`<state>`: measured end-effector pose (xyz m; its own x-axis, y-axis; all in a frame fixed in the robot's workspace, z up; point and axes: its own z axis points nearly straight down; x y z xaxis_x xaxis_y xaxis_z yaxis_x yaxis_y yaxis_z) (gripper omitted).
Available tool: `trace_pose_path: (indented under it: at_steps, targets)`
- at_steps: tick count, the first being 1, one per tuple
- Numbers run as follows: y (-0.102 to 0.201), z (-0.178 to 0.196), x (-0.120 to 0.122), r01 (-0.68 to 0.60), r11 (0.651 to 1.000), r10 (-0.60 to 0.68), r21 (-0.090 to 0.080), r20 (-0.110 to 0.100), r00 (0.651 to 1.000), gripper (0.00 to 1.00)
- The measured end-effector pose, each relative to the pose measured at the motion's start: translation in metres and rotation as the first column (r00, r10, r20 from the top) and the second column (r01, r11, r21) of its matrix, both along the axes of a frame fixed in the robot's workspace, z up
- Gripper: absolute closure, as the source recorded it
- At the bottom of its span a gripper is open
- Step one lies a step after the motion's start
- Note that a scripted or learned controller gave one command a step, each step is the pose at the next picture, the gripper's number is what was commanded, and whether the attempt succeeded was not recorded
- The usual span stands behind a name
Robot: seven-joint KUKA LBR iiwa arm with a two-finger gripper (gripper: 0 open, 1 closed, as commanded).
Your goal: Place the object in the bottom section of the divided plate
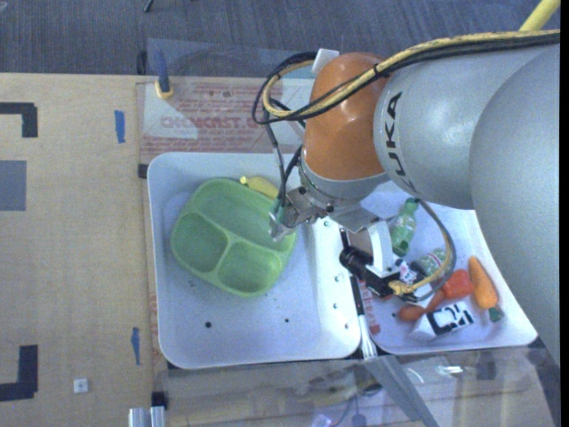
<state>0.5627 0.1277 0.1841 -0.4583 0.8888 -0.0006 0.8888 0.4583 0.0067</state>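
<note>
The green divided plate lies in the left white bin, towards that bin's upper half. Its one large compartment is at the top and its two smaller compartments sit side by side along the lower edge. All three compartments look bare. A yellow object, possibly a toy banana, rests on the bin floor just beyond the plate's upper right rim. It is partly hidden by the arm, so its full shape cannot be made out. The gripper hangs below the orange band of the grey arm. It is at the plate's right rim, beside the large compartment and just below the yellow object. Whether the gripper is open, closed or holding anything cannot be told from this angle. The right white bin holds several items close together. A green bottle lies near the top of the bin, and an orange carrot lies towards the right side. A red-orange piece sits just left of the carrot, with a black-and-white object below it. The bins stand on a cardboard-coloured bench surface that carries small strips of blue tape.
</note>
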Motion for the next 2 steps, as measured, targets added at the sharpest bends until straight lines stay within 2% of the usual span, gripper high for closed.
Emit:
trace_pose_path:
  at_steps: [1,2]
  targets:
    - [-0.0834,0.0011,0.0292,-0.043,0.999,0.043,-0.003,-0.003,0.999,1.00]
    - [-0.0832,0.0011,0.0292,-0.043,0.999,0.043,-0.003,-0.003,0.999,0.00]
